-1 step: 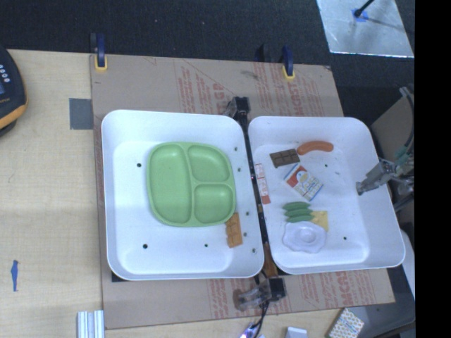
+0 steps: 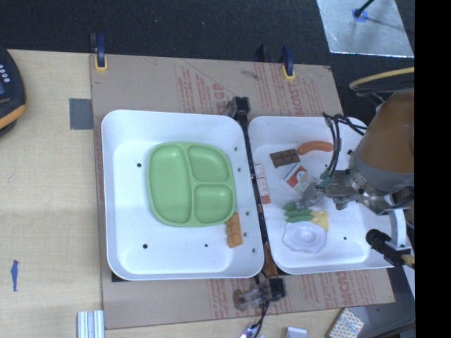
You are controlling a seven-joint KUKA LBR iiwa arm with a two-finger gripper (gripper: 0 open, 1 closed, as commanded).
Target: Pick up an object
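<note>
The gripper (image 2: 310, 196) hangs low in the right bin (image 2: 352, 259); I cannot tell its state. Green pods (image 2: 299, 212) lie just at its 6 o'clock, a clear lid (image 2: 304, 238) beyond.

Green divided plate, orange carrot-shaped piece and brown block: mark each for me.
Green divided plate (image 2: 173, 185), camera view, floor of its large compartment.
Orange carrot-shaped piece (image 2: 314, 147), camera view, middle of its length.
Brown block (image 2: 285, 158), camera view, centre of its top face.

A green divided plate (image 2: 190, 183) sits in the left bin (image 2: 113, 210) on the counter, while the arm's end effector (image 2: 310, 196) hangs low over small items in the right bin (image 2: 352, 255).
</note>
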